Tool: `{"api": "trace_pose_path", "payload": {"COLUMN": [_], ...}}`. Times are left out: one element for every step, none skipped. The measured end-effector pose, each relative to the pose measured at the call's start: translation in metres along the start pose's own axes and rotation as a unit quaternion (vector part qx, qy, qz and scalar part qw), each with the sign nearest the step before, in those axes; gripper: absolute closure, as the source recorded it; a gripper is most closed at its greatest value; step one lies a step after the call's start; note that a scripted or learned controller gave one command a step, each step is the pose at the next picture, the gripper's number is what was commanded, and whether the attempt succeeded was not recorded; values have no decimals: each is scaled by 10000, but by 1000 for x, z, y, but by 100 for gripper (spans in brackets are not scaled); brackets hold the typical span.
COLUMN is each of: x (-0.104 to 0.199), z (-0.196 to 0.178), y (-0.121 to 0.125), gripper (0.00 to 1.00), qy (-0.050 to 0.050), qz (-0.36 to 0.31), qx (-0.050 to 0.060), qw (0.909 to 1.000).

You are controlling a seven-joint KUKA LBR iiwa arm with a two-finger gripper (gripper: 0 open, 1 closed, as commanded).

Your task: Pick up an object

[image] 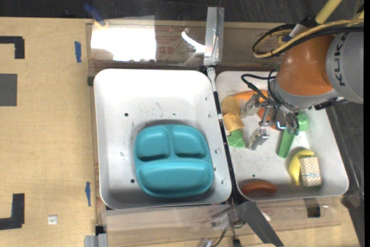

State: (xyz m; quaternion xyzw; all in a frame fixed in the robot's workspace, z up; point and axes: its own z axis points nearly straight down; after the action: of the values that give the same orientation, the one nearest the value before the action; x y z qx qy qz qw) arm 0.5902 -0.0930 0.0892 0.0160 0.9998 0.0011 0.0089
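My gripper [262, 131] hangs low over the middle of the right bin [338, 182], under the orange wrist band. Several small objects lie around it. An orange piece [247, 96] and a tan-yellow piece [230, 106] are at the back left. A yellow block [233, 122] and a small green piece [235, 139] lie just left of the gripper. A long green object [285, 142] lies just to its right. Nothing shows as held.
A yellow object [296, 162] with a checkered box [310, 171] sits at the right bin's front right, and a red-brown oval [258, 186] at its front edge. The left bin [110, 89] holds a teal divided plate [172, 160]. Cables loop behind the arm.
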Motion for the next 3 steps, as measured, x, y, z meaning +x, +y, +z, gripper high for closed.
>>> {"api": "trace_pose_path", "payload": {"x": [28, -42, -9], "z": [-1, 1, 1], "y": [-18, -21, -55], "gripper": [0, 0, 0], "qy": [14, 29, 31], "qz": [144, 32, -176], "qx": [13, 19, 16], "qw": [9999, 10000, 9998]}}
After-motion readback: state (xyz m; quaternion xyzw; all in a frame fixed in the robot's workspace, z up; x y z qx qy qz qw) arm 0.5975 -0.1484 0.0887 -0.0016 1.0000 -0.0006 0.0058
